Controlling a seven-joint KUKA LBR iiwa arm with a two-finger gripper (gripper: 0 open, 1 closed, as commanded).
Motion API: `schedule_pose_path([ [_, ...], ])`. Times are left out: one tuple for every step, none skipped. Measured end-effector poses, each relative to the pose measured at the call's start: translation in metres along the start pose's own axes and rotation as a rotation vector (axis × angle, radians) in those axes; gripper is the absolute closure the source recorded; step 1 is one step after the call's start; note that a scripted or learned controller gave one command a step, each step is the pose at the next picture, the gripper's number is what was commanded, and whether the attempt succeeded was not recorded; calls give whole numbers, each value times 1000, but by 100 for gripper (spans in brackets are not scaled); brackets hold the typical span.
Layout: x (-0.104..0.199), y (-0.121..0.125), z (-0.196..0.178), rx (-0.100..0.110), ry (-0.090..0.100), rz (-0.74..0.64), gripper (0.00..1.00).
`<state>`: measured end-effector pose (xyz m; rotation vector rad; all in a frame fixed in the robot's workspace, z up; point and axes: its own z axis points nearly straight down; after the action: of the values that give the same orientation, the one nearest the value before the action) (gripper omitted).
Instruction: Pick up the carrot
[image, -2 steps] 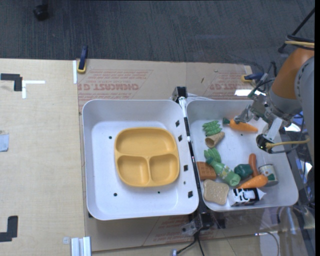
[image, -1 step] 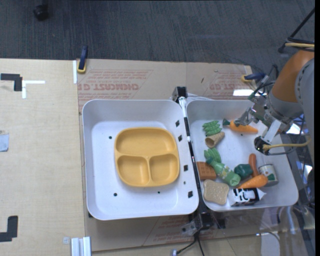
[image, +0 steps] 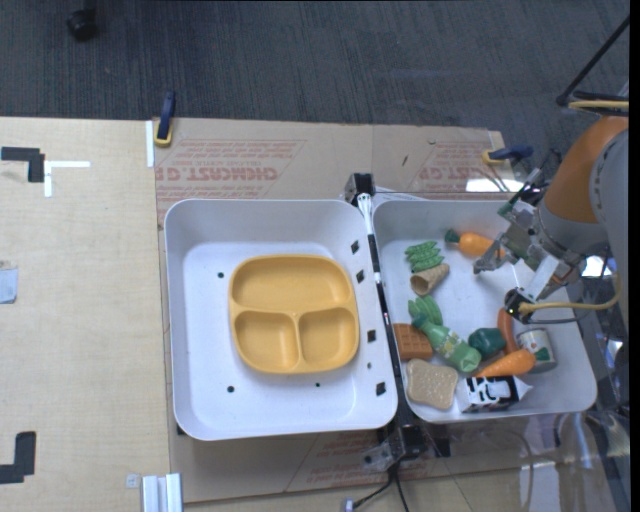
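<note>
Grey gripper (image: 498, 258) is hovering over the right bin (image: 570, 385), whether clamped or apart I cannot tell | carrot (image: 508, 364) is lying toward that bin's front edge, beside a green toy (image: 487, 342) | probably light, rigid, slick plastic | taking it across the thick middle is looking safest
</note>
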<state>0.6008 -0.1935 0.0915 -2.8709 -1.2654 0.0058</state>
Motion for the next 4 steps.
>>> schedule_pose_path([
  [0,0,-9,2,-1,-1,100],
  [0,0,-9,2,-1,-1,0],
  [9,2,0,-3,0,252,0],
  [27,22,-1,34,-18,379,0],
])
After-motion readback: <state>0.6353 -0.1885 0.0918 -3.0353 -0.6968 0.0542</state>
